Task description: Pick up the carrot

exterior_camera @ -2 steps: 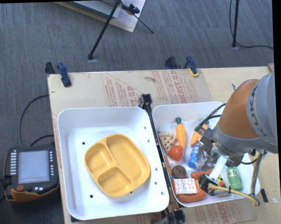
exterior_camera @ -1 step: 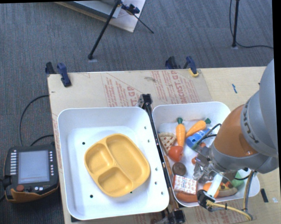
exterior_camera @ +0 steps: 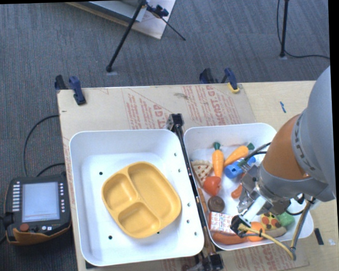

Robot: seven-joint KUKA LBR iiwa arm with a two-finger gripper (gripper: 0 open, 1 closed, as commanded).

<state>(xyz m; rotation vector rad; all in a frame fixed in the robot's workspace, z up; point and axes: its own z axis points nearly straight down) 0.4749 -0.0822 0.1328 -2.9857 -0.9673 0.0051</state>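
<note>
A: Any print on the bench?

B: Yes. Red lettering on the bare brown board, along its far part beyond the two bins. It lies at a slant and looks turned away from the camera. Too small and skewed to make out a word.

A: The small box in the right bin?

B: Red and white pattern on its face, near edge of the bin. No letters legible.

A: The handheld pendant on the floor, left of the bench?

B: Pale screen, rows of keys beside it. Nothing readable on either.
</note>
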